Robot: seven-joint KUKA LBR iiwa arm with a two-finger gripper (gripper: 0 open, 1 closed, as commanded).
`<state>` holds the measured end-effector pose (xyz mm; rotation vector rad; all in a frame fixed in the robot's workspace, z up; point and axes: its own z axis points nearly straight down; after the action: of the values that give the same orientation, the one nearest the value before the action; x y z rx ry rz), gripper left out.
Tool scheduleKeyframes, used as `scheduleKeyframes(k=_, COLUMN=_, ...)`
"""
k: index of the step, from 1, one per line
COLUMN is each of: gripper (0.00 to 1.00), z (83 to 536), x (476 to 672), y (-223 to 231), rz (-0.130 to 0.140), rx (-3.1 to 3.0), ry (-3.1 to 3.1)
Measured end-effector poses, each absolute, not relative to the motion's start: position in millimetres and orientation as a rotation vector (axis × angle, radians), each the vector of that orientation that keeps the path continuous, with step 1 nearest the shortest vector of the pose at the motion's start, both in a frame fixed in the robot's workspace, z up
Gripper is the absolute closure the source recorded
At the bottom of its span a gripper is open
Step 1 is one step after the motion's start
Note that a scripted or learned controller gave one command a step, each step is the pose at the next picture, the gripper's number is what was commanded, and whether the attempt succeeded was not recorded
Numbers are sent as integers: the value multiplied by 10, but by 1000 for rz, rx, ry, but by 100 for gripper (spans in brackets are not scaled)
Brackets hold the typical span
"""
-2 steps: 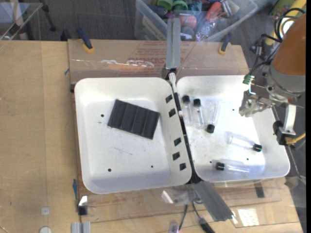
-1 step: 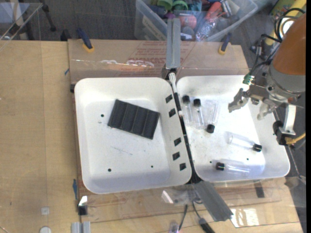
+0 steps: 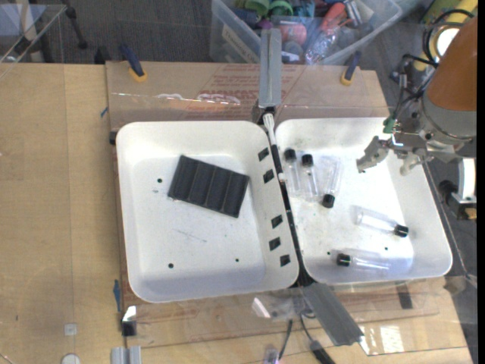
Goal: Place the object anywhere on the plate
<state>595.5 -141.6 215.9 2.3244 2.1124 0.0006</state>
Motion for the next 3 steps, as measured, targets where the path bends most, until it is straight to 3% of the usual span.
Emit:
scheduleKeyframes(k=1, gripper=0, z=2159, x=5954, y=-1418, rz=1, rx=2325, ry=2112)
scheduleKeyframes(k=2, gripper=100, z=2258, x=5962, y=-1417, rz=3, rx=2324, ry=2111)
scheduleKeyframes(k=3, gripper=100, z=2845, x=5063, y=-1995, rz=-2, rx=2807, ry=1412)
